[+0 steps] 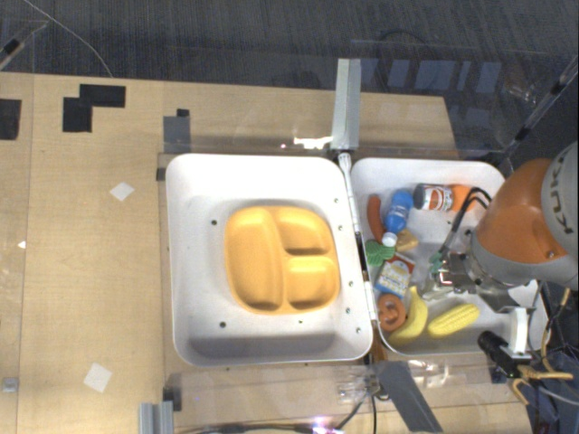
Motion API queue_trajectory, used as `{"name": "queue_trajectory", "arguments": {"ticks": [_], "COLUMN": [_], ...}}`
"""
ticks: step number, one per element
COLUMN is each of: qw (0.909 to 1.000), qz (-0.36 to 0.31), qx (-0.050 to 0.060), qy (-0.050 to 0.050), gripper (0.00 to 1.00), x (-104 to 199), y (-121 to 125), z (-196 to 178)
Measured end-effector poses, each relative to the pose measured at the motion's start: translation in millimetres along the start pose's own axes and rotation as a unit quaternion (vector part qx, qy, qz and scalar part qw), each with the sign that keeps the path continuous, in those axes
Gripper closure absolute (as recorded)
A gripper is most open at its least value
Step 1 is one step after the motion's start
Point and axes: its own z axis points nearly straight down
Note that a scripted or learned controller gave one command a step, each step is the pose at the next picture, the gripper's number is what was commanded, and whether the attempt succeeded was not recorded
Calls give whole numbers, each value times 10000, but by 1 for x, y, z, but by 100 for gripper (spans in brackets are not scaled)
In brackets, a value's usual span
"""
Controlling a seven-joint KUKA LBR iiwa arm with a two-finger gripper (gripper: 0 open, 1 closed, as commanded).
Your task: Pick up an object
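Grey gripper (441, 274) low in right bin (488, 172), poised over toy clutter for pick; jaw state/hold indeterminable.

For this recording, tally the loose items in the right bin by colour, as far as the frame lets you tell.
Yellow: 2, a banana and a corn cob
Blue: 1, a bottle
Orange or red: 3, a carrot, a sausage, a ring
Silver and red: 1, a can
Green or mixed: 2, a green piece, a carton
Total: 9; more may be hidden under the arm.
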Motion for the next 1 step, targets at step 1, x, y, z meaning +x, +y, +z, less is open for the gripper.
{"name": "queue_trajectory", "arguments": {"ticks": [1], "qw": [10000], "qz": [-3], "qx": [4], "qy": [2], "gripper": [0], "x": [0], "y": [0], "z": [1]}}
